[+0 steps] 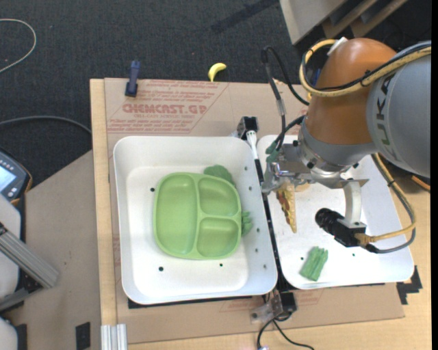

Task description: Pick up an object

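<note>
Gripper [286,179] over right bin [390,205], near divider. Cone [288,208] just below it, block [315,263] further toward front. Divided plate [198,215] in left bin [130,205], left of gripper.

A dark, speckled carpet floor [102,41] spreads around the bench. A thin pale cable [27,31] loops across it at the upper left. The bench top is a brown cardboard sheet [178,109] printed with reddish lettering, and a blue clamp [132,78] grips its far edge, with a small yellow piece [217,70] lying just beyond that edge. A second brown board [61,198] juts out at the left. A pale box corner [321,17] sits at the top right. Light is even and soft.
</note>
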Available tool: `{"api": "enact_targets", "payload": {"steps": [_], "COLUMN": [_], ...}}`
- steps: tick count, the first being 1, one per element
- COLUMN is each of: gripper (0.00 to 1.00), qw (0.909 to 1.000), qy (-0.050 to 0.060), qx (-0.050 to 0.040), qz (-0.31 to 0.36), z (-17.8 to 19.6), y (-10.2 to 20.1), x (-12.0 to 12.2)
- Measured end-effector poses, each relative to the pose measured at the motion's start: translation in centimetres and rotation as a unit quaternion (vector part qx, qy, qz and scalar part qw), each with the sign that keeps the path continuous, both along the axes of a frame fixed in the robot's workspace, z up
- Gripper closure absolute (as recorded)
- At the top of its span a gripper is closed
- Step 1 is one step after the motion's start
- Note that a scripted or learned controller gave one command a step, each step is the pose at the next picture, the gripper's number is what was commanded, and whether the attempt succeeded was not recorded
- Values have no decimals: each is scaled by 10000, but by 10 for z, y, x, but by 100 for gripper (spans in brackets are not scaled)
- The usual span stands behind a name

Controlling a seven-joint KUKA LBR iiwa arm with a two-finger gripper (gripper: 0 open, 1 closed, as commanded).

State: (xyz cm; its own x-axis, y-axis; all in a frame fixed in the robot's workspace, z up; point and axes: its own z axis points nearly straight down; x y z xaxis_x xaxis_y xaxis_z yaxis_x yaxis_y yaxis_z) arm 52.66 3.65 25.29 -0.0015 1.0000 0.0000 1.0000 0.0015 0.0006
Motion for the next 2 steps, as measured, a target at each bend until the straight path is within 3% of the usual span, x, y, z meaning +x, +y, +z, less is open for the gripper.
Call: {"api": "enact_targets", "payload": {"steps": [1,2], "gripper": [100,100], "qw": [10000,9999], "qy": [-18,-105], "qx": [-4,15], "qz": [-20,19], "z": [70,256], "y": [-39,-7], "x": [-38,-47]}}
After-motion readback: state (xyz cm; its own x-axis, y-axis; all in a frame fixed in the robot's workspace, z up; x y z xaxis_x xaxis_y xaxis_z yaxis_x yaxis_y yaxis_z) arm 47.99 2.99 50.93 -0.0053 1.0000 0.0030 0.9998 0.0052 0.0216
